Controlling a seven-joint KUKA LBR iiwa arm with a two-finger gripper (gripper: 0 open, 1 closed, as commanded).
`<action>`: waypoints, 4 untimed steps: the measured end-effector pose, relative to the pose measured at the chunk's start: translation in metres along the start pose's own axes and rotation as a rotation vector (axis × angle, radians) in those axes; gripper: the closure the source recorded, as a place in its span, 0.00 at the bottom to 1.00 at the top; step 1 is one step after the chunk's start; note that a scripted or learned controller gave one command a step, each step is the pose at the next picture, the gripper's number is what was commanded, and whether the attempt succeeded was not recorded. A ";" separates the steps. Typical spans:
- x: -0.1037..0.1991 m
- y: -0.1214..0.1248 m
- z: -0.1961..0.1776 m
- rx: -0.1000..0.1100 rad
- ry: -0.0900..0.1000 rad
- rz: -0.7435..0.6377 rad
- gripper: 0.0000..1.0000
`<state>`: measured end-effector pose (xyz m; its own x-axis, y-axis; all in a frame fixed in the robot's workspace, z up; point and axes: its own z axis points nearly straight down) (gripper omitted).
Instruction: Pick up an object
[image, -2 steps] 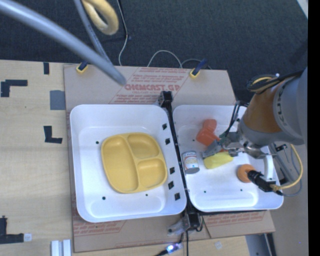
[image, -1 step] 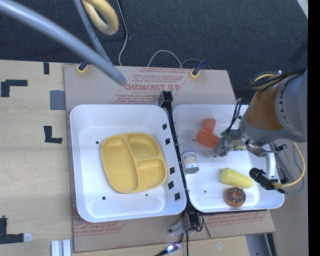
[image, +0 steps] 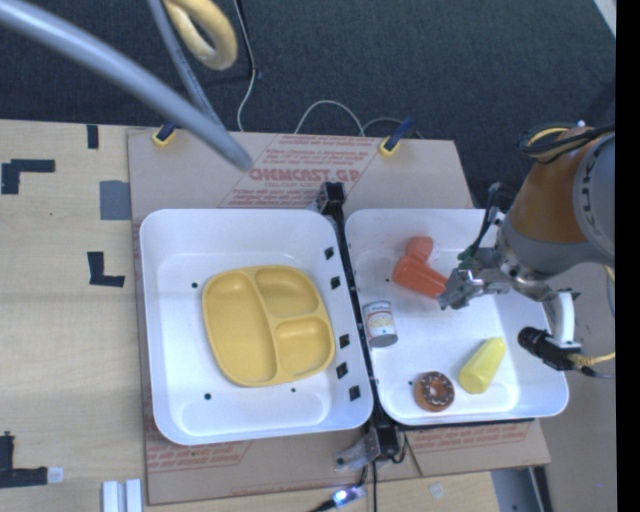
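Orange plastic block (image: 420, 268), two-lobed: rigid, light, smooth, likely slippery; lies in the right bin (image: 540, 405), just beside the tool (image: 458, 293) on its left. Best taken across the narrower lobe. Tool state: cannot tell how far open; nothing seen between its tips. Small can (image: 379, 323), doughnut (image: 434, 391), yellow piece (image: 482, 364) lie below the block.
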<state>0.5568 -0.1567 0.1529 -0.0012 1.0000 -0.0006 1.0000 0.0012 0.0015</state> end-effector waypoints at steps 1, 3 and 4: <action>-0.001 0.002 -0.042 -0.002 0.000 0.000 1.00; 0.056 0.004 -0.108 0.001 0.002 -0.006 1.00; 0.111 -0.002 -0.109 0.003 0.002 -0.005 1.00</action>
<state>0.5541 -0.0454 0.2615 -0.0066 1.0000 0.0013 1.0000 0.0066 -0.0016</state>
